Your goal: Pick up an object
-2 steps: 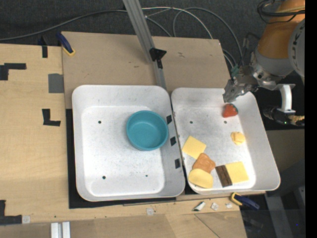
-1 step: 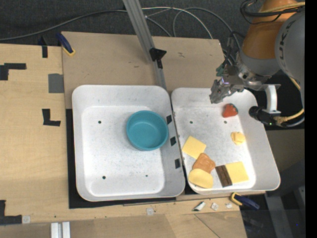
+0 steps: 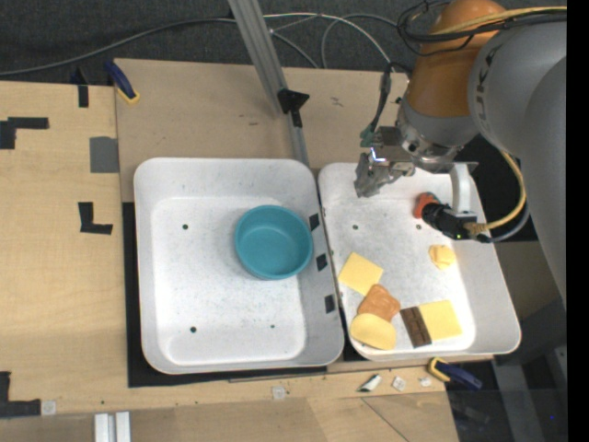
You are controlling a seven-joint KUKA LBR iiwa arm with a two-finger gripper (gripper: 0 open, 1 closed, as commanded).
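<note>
In the right bin [image 3: 479,334] we see light yellow blocks [image 3: 360,273], probably soft foam, best pinched across flat sides, while the gripper [image 3: 370,184] hangs above with jaws we cannot tell.

Your arm [image 3: 515,72] reaches in from the right, its wide grey body filling the far right corner, with the orange band bulging just above the wrist. From there the wrist points down and to the left, ending in the tool [image 3: 370,184], which hangs low at the far left end of its reach. Cables loop around the wrist.
</note>
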